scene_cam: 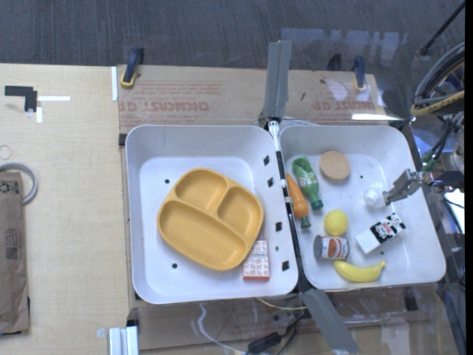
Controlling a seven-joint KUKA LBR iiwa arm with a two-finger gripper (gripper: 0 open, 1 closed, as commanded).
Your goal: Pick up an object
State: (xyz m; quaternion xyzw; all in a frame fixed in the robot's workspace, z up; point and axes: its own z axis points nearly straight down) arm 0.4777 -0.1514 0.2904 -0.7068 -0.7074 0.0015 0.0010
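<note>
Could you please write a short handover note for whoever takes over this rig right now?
Gripper: low at the right bin's right side, next to a small white object; nothing visibly between its fingers.
Right bin: green bottle, carrot, tan disc, lemon, can, banana, black-and-white carton.
Left bin: yellow divided plate, small red-and-white box.
Done: no object lifted yet.
Left: grasp one item and raise it; the white object is nearest.
</note>
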